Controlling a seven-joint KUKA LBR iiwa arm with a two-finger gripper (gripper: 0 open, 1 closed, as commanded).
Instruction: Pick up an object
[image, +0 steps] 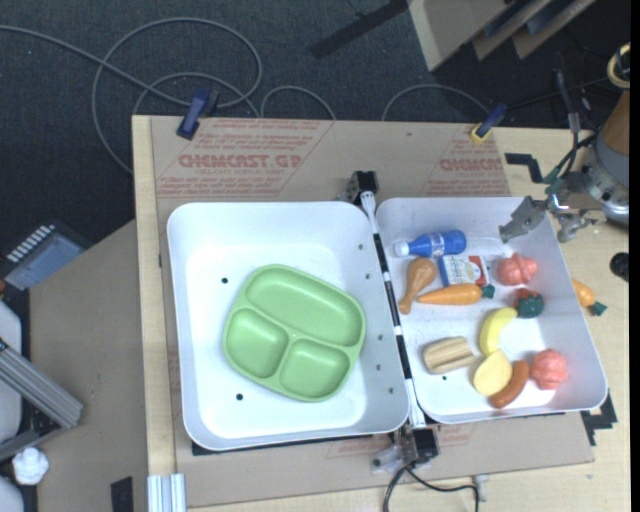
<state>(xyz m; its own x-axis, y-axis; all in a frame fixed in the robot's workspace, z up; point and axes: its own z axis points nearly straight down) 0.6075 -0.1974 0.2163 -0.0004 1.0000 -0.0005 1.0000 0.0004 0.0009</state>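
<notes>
The gripper (527, 215) hung over the far right edge of the right bin (420, 222), and whether it was released or clenched could not be told. Within that bin, the blue bottle (433, 243) lay near its far wall, the carrot (451, 295) just nearer.

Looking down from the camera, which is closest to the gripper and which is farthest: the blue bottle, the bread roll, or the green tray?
From the gripper, at the right bin's far edge:
1. Blue bottle, right bin's far side.
2. Bread roll, right bin, nearer the camera.
3. Green tray, in the left bin.
</notes>
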